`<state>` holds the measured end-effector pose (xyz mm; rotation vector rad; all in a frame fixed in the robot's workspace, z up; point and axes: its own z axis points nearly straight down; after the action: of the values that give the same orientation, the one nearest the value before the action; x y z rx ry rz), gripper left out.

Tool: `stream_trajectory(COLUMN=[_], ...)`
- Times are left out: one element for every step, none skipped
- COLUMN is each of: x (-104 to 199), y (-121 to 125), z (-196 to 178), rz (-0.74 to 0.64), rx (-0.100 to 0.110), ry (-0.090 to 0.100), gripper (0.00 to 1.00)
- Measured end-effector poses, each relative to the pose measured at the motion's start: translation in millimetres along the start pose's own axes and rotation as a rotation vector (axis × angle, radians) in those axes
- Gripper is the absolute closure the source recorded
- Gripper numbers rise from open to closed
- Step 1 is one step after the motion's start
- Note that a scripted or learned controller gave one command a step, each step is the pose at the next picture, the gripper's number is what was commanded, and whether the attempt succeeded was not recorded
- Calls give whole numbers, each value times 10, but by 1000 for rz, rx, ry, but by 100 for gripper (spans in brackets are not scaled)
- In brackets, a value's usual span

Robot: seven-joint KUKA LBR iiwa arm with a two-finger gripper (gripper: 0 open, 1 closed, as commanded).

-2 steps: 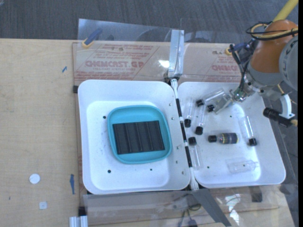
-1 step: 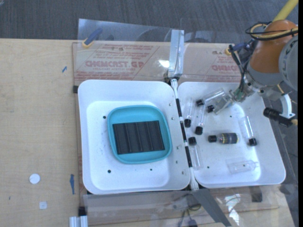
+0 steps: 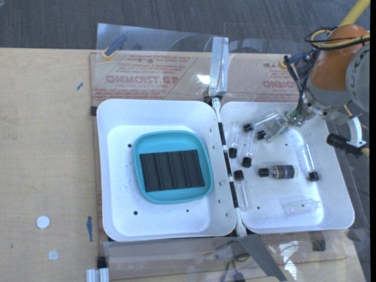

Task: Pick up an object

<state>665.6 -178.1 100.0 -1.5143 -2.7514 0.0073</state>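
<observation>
The right bin (image 3: 343,211) holds several small clear vials with black caps. My gripper (image 3: 295,118) hangs low over the bin's far right part, below the orange band (image 3: 335,69) of the arm. It is right beside the end of a pair of clear vials (image 3: 264,124) that lie at a slant. A dark amber vial (image 3: 278,171) lies on its side in the middle of the bin. Another clear vial (image 3: 308,161) lies to the right of it. A capless clear vial (image 3: 299,205) rests near the front edge.
The left bin (image 3: 114,216) holds a teal tray (image 3: 141,148) with a black ridged insert (image 3: 174,170). Two upright-lying vials (image 3: 234,141) and one more (image 3: 241,188) sit along the divider between the bins. A clear plastic sheet (image 3: 158,78) stands behind both bins.
</observation>
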Motion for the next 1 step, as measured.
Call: stream_trajectory(x=[0], y=[0], z=[0], rz=[0], rx=[0], ry=[0], gripper=[0])
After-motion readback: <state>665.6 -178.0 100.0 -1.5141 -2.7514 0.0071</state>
